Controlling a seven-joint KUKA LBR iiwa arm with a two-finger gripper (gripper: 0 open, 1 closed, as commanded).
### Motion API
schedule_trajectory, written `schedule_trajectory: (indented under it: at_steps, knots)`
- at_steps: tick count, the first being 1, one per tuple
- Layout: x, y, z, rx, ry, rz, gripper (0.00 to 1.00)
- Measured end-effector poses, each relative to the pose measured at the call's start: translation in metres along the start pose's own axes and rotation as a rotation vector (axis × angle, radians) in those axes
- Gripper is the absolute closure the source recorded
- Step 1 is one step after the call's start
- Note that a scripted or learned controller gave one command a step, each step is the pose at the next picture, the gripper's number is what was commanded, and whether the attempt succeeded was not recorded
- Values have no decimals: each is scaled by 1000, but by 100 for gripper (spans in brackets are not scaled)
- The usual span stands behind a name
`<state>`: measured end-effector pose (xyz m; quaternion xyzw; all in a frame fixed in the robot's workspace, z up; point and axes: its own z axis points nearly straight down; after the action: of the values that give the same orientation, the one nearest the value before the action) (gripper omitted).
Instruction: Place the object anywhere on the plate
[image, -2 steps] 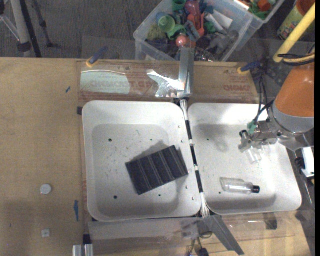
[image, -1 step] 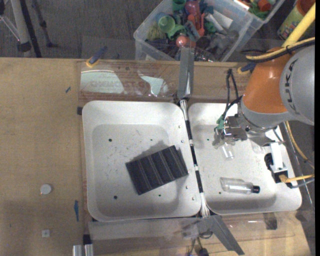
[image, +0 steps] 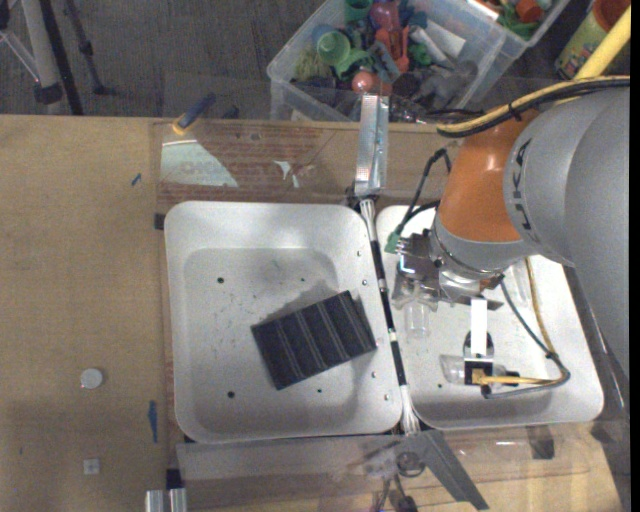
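Black ribbed slab lying askew near the middle of the left bin, toward its right edge; gripper over the right bin at its left edge, its state indiscernible; arm lettering partly legible, "KU".

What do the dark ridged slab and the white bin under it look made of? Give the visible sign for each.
Ridged slab: dark grey, matte, with parallel grooves; probably moulded plastic or rubber, though which one is unclear.
Left bin: white and smooth, with rounded corners, a faint sheen and dark specks on the floor; likely moulded plastic.
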<state>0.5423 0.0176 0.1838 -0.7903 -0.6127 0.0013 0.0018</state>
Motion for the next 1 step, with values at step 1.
schedule_trajectory:
  at_steps: [1]
  knots:
    - [124,14,-47,-4,-1,-57,100]
